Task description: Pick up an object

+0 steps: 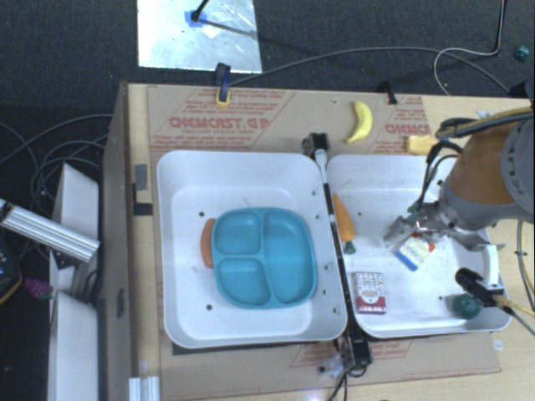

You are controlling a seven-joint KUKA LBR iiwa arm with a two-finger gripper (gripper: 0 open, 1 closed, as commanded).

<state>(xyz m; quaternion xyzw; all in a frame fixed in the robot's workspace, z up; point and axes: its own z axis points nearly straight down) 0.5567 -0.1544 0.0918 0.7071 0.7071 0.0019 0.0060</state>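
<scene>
Two shallow white bins sit side by side on the table (251,111), and the landmark for what follows is the right bin (368,178). The arm (493,174) reaches into that bin from its far right side, wrist bent downward so that the tool (411,234) comes onto the loose items from above, which suits things lying flat on the bin floor. The tool hangs near the middle of the right bin, right over a small white and blue packet (415,251); that packet is judged to be the chosen object. It is a little flat thing with a blue lower end and a touch of red, lying tilted on the bin floor. Whether the tool is wide or narrow cannot be told, nor whether the packet is between its tips or merely beneath them.

Along the right bin's left wall lies a carrot (341,217), and near its front edge a red and white carton (369,291). A dark green ball (465,305) rests in its front right corner. Left of the right bin, the other bin holds a blue divided plate (263,256). Behind the right bin a banana (361,122) lies on the table.
</scene>
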